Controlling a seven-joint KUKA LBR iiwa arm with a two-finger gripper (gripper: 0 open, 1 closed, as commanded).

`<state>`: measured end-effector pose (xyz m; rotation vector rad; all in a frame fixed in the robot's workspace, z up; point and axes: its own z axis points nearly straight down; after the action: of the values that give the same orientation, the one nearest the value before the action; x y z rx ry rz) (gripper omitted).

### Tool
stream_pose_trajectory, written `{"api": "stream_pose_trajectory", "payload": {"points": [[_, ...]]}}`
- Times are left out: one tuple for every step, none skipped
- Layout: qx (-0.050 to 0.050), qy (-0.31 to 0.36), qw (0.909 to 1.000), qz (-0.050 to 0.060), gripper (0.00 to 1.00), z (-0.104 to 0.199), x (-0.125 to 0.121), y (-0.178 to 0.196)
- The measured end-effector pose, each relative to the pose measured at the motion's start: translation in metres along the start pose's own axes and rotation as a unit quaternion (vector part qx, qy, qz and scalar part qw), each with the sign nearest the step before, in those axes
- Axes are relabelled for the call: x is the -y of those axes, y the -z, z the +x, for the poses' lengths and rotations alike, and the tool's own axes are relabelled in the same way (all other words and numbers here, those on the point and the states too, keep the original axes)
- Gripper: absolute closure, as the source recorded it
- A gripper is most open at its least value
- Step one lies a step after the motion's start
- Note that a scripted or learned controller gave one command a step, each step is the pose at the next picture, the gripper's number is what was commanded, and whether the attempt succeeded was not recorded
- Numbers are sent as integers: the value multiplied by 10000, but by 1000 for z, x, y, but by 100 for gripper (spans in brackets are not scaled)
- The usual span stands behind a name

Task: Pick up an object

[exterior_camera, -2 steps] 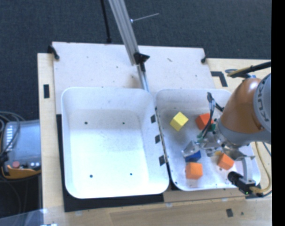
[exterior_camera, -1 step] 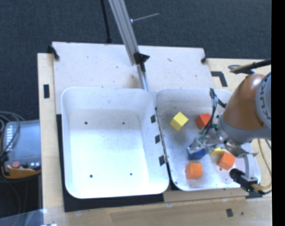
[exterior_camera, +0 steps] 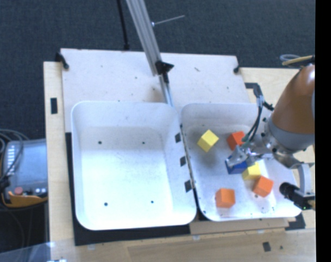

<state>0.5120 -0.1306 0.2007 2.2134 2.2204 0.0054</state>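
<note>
The arm comes in from the right, and its gripper (exterior_camera: 240, 158) sits low inside the right bin (exterior_camera: 209, 212). A blue block (exterior_camera: 236, 166) lies directly under and against the gripper tip, partly covered by it. Just right of the blue block is a yellow cube (exterior_camera: 253, 171). An orange cube (exterior_camera: 235, 140) rests behind the gripper, and another yellow cube (exterior_camera: 207, 140) lies further left. Two more orange cubes (exterior_camera: 262, 186) (exterior_camera: 225, 197) sit toward the bin's front.
The left bin (exterior_camera: 78, 146) stands beside the right one, separated by a shared wall (exterior_camera: 184, 162). A slanted metal pole (exterior_camera: 146, 34) rises behind the bins. A grey box with cables (exterior_camera: 26, 171) sits left of the bench.
</note>
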Motion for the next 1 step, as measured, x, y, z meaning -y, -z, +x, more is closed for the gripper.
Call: {"api": "stream_pose_trajectory", "payload": {"points": [[0, 5, 10000, 1, 100, -1, -2, 54]]}}
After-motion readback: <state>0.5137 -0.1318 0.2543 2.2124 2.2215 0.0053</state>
